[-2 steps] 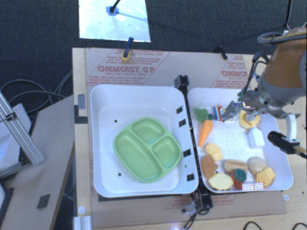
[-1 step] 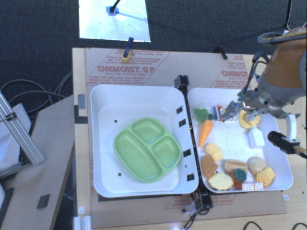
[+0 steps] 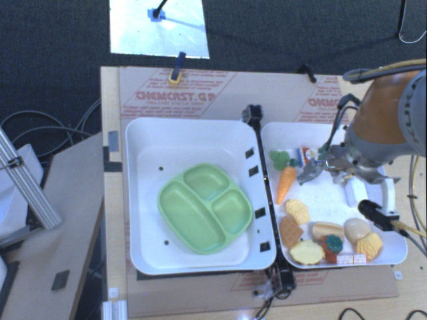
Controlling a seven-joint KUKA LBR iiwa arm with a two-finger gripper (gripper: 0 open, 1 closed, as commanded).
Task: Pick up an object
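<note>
Carrot (image 3: 285,183), a tapered orange piece with a green top, serves as my landmark; it lies in the right bin (image 3: 393,251), near the divider. Just right of it I see the gripper (image 3: 311,172), a grey metal claw low over the bin floor; I cannot tell how far its fingers are parted, and I see nothing between them. Below the carrot sit smooth, moulded toy foods: a ridged yellow piece (image 3: 297,211), a brown slice (image 3: 290,231) and corn (image 3: 369,246). Left of the carrot, the other bin (image 3: 143,139) holds a glossy green divided plate (image 3: 205,207).
</note>
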